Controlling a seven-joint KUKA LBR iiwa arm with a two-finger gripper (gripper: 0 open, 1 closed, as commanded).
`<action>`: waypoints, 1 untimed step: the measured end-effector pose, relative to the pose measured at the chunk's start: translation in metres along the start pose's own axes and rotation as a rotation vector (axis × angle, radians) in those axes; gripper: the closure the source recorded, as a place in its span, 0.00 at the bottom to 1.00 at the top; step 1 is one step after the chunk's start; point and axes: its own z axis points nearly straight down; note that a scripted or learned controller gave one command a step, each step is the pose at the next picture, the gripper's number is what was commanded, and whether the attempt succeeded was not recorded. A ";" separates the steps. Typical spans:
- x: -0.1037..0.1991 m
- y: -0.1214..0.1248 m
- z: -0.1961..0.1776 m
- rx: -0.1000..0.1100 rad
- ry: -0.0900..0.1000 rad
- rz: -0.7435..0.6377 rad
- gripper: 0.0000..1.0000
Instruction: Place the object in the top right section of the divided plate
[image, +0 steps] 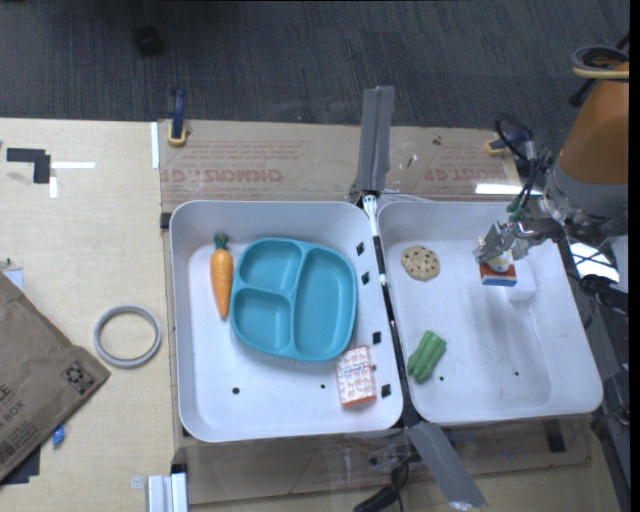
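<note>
The blue divided plate (295, 298) lies in the left bin, with two small sections on its left side and one long section on its right. Over the right bin's far right part, my gripper (499, 252) is shut on a small orange, white and blue box (498, 272), which hangs at its fingertips. The grey arm with its orange band (598, 130) comes in from the right edge. The plate is about a bin's width to the left of the gripper.
A carrot (221, 276) lies left of the plate, and a red-and-white packet (355, 377) sits by its near right corner. The right bin (560, 395) holds a cookie (421, 263) and a green vegetable (426, 354). A tape ring (127, 334) rests on the bench at left.
</note>
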 end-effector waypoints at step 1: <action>0.045 0.015 -0.043 0.000 0.000 0.154 1.00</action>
